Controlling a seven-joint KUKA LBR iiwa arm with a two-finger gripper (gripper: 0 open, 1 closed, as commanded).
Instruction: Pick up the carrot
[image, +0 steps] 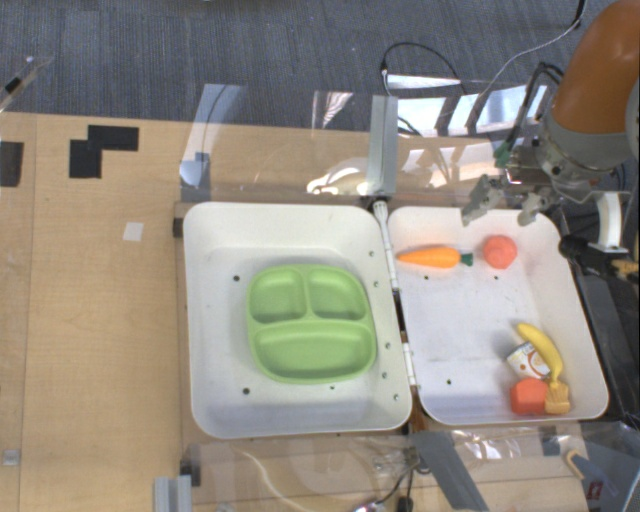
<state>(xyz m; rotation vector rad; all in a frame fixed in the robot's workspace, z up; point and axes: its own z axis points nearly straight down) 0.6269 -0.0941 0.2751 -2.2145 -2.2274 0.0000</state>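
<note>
Hovering at the right bin's (590, 330) far edge, my gripper (505, 205) has fingers spread, seemingly holding nothing. Carrot (432, 258) lies crosswise nearby, tip toward the left bin (215, 330), green top rightward.

So there are two bins side by side on the bench, touching along their inner edges. The left bin (215, 300) has a divided plate (311, 322) sitting roughly in its middle. The right bin (470, 350) holds everything else: the carrot (432, 257) lies sideways near the back left, and a round ball-like fruit (500, 251) sits just beside it on the right. Down in the front right corner there's a little cluster, with a banana (541, 352), a small carton (522, 358) tucked against it, and another rounded piece (528, 397) in front of those. The gripper (503, 203) hangs over the bin's back edge, behind the carrot and fruit.
</note>
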